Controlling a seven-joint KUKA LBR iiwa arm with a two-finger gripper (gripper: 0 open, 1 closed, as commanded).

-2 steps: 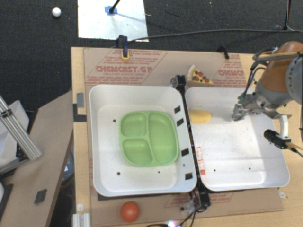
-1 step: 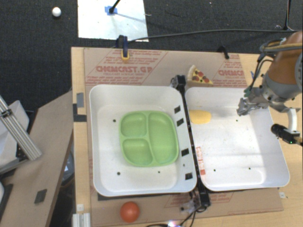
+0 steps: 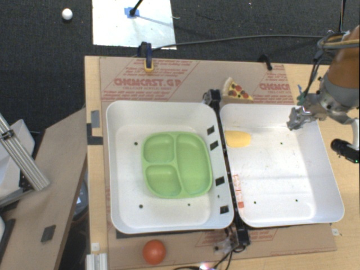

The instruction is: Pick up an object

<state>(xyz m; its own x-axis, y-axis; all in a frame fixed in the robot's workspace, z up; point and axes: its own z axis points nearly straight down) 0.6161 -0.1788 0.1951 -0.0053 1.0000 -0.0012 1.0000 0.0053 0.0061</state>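
Note:
A small yellow object [image 3: 238, 139], lemon-like, lies in the right bin [image 3: 315, 207] near its upper left corner. A green divided plate [image 3: 176, 164] rests in the middle of the left bin [image 3: 124, 207]. My gripper [image 3: 296, 121] hangs over the right bin's upper right part, well to the right of the yellow object, with nothing seen held in it. A toy pizza slice [image 3: 237, 91] lies on the board just behind the bins.
A red-orange ball [image 3: 153, 251] sits on the board in front of the left bin. A black divider with clips [image 3: 221, 167] runs between the bins. Cables cross the back. A white sheet [image 3: 133, 14] and a small white ball [image 3: 67, 14] lie far behind.

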